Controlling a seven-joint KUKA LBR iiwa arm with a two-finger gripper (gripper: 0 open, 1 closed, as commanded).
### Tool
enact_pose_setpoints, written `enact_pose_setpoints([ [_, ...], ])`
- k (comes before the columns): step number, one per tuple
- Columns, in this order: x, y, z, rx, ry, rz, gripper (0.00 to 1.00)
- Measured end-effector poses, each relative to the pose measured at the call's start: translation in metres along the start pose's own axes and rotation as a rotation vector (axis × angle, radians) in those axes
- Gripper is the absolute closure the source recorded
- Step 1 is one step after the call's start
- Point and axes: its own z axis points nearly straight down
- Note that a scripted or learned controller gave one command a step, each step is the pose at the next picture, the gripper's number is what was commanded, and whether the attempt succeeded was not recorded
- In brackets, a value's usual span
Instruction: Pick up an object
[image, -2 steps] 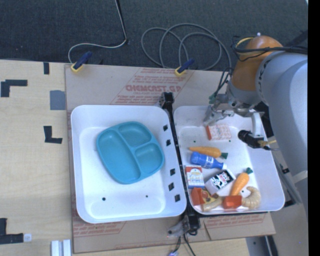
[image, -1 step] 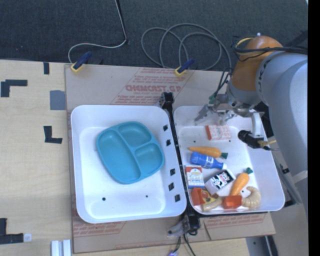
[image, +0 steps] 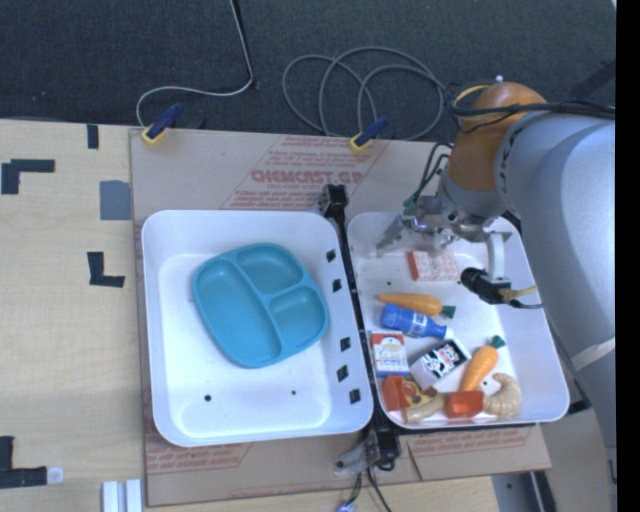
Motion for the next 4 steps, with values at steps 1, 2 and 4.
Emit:
enact_pose_setpoints([
  [1,0.000,0.001,-0.010,-0.004,-0.002,-0.001,1.00],
  [2,0.000,0.001,-0.010,-0.003,-0.002,0.000,0.00],
  [4,-0.008,0.001,-0.010,-0.003,0.000,-0.003,1.00],
])
